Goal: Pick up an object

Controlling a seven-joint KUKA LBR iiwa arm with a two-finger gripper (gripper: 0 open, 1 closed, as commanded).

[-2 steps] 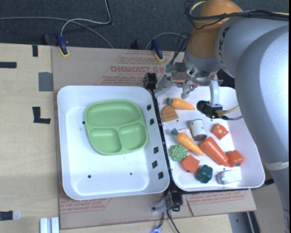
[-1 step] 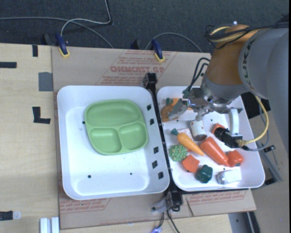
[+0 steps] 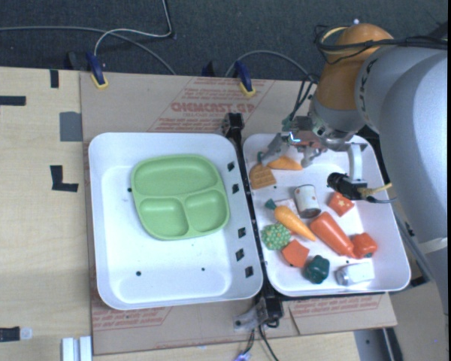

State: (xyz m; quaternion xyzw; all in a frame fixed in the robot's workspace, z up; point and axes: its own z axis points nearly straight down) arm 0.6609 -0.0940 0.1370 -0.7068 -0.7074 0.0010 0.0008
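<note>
Your gripper (image 3: pixel 297 147) low over right bin (image 3: pixel 383 224), far-left corner — fingers' state can't be told from here. Orange wedge (image 3: pixel 286 163) lies right beneath it, touching or nearly so; tan piece (image 3: pixel 261 177) just beside. Carrot (image 3: pixel 295 221), small can (image 3: pixel 307 199) nearer front. Green divided plate (image 3: pixel 180 195) sits in left bin (image 3: pixel 109 224).

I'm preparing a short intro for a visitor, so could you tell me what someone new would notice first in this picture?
The eye likely goes first to the bright green divided plate, alone in the left bin. Next comes the right bin, crowded with small toy foods, among them an orange carrot and a green broccoli piece. Above them the grey arm with its orange band reaches in from the right, its gripper low over the bin's far end.
</note>
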